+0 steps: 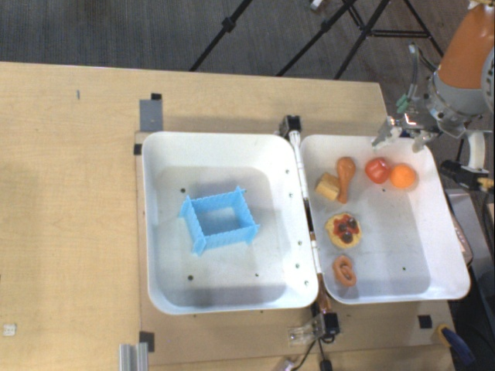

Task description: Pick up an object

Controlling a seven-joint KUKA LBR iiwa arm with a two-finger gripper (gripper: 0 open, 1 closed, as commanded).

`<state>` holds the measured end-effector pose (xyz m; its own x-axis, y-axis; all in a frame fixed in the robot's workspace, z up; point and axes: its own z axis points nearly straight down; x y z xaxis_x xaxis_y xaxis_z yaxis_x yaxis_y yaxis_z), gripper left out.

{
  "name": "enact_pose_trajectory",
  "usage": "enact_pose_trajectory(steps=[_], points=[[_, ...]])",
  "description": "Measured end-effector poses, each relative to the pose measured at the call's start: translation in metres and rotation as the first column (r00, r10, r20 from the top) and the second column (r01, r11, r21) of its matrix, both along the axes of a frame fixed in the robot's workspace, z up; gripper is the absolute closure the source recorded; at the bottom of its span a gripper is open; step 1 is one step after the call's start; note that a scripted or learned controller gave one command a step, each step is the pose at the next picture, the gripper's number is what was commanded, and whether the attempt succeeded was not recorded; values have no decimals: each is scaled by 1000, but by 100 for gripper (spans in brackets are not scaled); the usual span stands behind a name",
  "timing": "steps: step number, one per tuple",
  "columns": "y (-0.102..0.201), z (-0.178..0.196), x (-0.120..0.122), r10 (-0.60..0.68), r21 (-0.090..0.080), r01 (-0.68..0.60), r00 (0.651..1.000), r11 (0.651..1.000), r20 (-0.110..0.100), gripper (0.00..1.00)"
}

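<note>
The right bin point(433, 238) holds several toy foods: a brown drumstick point(346, 172), a pale yellow wedge point(328, 186), a red tomato point(377, 170), an orange point(403, 177), a small round tart point(344, 230) and a brown pretzel point(344, 270). In the left bin point(166, 168) lies a blue square frame point(219, 220). My gripper point(401, 139) hangs over the far rim of the right bin, just beyond the tomato and the orange. It is open, with nothing between its fingers.
The two bins meet at a central hinge strip point(303, 207). Tripod legs point(363, 14) cross the dark floor behind the bench. Bare wooden bench top point(69, 207) stretches to the left.
</note>
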<state>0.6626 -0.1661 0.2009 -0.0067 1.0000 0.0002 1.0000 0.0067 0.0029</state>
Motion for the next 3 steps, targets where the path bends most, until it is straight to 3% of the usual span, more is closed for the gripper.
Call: enact_pose_trajectory(steps=[1, 2, 3], points=[[-11, -113, 8, 146, -2, -146, 989, 989, 2, 0], [-9, -100, 11, 153, -5, -153, 988, 988, 9, 100], [25, -3, -4, 160, -2, -160, 987, 987, 5, 100]])
